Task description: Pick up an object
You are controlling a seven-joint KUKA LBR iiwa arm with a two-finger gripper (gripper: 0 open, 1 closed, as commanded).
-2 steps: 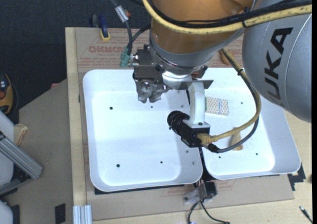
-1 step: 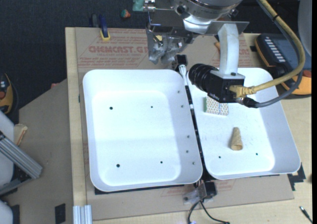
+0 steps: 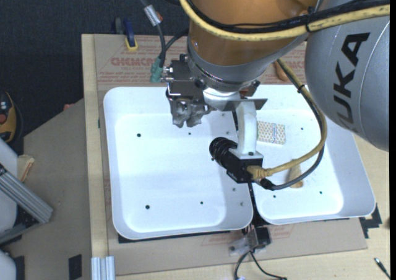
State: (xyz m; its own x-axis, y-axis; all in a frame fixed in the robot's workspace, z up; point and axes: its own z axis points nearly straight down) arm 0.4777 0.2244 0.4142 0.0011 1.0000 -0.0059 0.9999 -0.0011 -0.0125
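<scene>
My gripper (image 3: 186,113) hangs over the far part of the left bin (image 3: 161,210), near its back wall, with the bin's white floor under it. Nothing shows in its grasp. A small flat packet with an orange and blue pattern (image 3: 271,132) lies in the right bin (image 3: 334,204), just right of the wrist's white bracket. A tan object (image 3: 296,183) lies farther forward in the right bin, partly hidden by a yellow cable. The arm's big orange band and grey body cover the back of both bins.
A black connector (image 3: 234,162) and the yellow cable (image 3: 297,162) hang from the wrist over the divide between the bins. The bins sit on a brown board (image 3: 99,62). A blue and yellow clamp (image 3: 129,34) stands at the board's far left.
</scene>
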